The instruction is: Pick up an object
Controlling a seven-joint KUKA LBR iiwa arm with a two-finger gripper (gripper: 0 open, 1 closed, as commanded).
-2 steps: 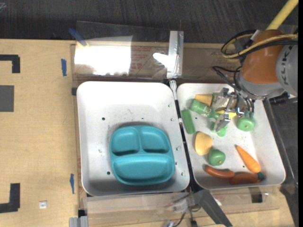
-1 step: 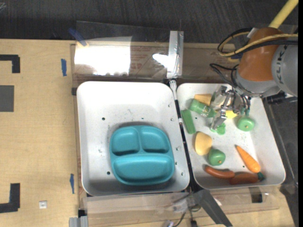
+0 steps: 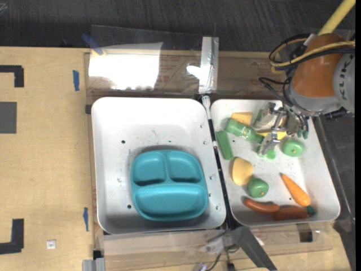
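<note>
Wooden counter with two shallow white bins side by side. Left bin holds a teal divided tray, lying flat, toward the near side of the bin.

Right bin is crowded with toy food. Far-left corner: a yellow wedge, and just below it a green bottle-like piece lying on its side. A green stick lies along the divider between the bins. Middle: a pale yellow pear-shaped piece, with a small green round fruit just beside it on the near side. Near edge: a red sausage lying crosswise, end-on to a darker reddish piece. An orange carrot lies at a slant, just above those two. Another green round fruit sits farther back on the right.

Arm comes in from the right, orange band above the wrist, cables looped over it. The tool is down in the far part of the right bin, metal parts tangled visually with the bottle-like piece and the green fruit at right. A bit of green shows at the fingertips, but I cannot tell whether the tool is open or closed, or whether it has anything.

Clear plastic sheet lies on the counter behind the left bin.
</note>
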